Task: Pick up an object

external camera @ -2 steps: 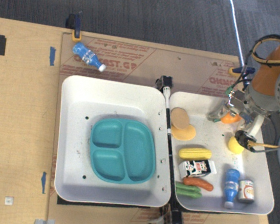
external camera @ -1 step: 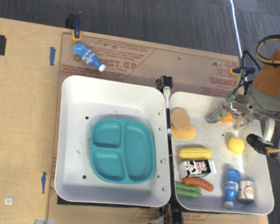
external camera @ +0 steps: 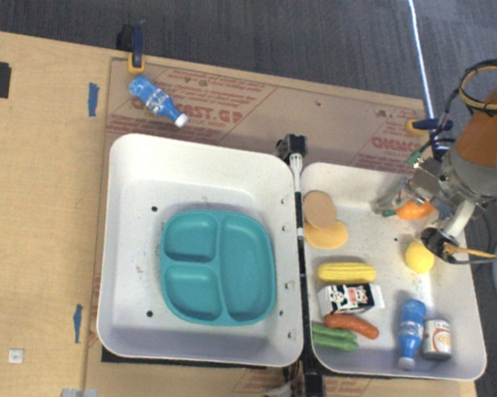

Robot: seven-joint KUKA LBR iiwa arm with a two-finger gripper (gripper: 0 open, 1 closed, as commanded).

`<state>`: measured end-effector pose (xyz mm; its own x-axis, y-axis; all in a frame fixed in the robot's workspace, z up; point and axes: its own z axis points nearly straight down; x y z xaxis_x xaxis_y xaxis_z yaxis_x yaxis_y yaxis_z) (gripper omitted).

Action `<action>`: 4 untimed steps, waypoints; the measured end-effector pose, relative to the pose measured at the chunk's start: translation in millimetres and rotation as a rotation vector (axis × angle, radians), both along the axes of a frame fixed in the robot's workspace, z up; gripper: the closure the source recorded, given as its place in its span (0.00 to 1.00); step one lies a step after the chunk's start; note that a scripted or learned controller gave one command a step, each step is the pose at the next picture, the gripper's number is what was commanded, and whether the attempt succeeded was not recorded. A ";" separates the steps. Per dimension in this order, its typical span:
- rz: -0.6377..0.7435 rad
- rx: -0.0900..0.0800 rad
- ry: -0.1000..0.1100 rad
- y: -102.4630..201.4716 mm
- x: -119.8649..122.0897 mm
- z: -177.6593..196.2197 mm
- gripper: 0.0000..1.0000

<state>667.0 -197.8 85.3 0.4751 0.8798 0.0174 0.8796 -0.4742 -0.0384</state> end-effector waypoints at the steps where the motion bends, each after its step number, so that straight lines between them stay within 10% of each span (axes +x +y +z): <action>1: 0.369 -0.025 -0.029 9.6 -0.2 -0.4 0.00; 2: 0.365 -0.024 -0.022 8.0 -2.1 8.6 1.00; 3: -0.173 -0.036 -0.023 65.3 -2.3 85.9 1.00; 4: 0.010 -0.033 -0.028 78.8 -35.8 0.7 1.00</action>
